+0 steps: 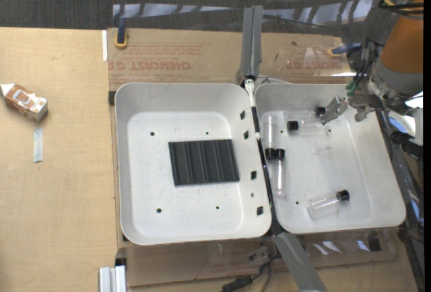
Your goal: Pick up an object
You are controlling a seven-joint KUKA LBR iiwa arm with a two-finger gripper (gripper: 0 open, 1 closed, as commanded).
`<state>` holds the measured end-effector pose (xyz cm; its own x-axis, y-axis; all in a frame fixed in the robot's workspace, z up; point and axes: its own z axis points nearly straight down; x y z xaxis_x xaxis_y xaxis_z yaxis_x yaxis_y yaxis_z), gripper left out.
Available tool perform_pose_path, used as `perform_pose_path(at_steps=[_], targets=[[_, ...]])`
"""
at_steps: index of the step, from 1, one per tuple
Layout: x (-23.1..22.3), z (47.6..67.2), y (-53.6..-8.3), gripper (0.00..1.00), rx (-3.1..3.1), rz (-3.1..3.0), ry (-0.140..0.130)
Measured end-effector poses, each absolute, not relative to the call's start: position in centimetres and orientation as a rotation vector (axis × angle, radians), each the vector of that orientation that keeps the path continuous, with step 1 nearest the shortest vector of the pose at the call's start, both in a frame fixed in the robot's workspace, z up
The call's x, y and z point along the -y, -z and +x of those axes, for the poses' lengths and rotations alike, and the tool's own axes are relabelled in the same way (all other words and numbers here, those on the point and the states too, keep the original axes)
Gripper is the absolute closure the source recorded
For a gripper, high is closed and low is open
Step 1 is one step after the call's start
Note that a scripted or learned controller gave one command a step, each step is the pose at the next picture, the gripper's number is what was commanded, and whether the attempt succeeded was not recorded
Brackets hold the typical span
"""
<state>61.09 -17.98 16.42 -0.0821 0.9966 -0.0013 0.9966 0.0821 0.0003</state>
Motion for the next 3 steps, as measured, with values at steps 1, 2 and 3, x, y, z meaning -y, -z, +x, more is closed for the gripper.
perform_pose_path(at_steps=[1,2,3], targets=[[14.13,65.01,-9.15,0.0,-2.388,2.043,0.002],[14.21,64.96,-10.07,1.0,-2.388,2.044,0.005],[14.21,64.95,-10.06,0.0,-2.388,2.045,0.005]])
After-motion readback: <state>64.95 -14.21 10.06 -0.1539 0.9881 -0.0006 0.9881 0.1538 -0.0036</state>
